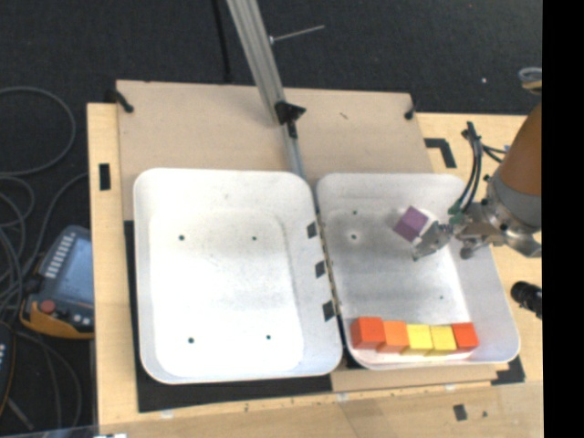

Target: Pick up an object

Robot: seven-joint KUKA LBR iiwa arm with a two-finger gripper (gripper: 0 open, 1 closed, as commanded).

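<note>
The worktop [365, 108] carries two shallow white bins side by side. The right bin [383, 281] is the reference landmark for all positions below.

**Arm and hand.** The arm [525, 167] enters from the right edge of the camera view and extends over the right rim of the right bin. The hand [429, 241] sits over the upper-right part of the bin, pointing toward the bin's interior. Finger spread cannot be determined: the fingers appear as a blurred grey shape against the bin floor.

**Task object.** A purple block [412, 223] is in the upper-right part of the right bin, tilted, directly against the tip of the hand. Whether the block lies between the fingers or merely beside them cannot be determined.

**Other contents.** A row of blocks [415, 335] lies along the near wall of the right bin, touching one another: orange at both ends, yellow shades in the middle. The row is well apart from the purple block.

**Surroundings.** The left bin [228, 272] adjoins the right bin's left rim. A metal rail [260, 53] runs diagonally from beyond the worktop toward the gap between the bins at their far end.
</note>
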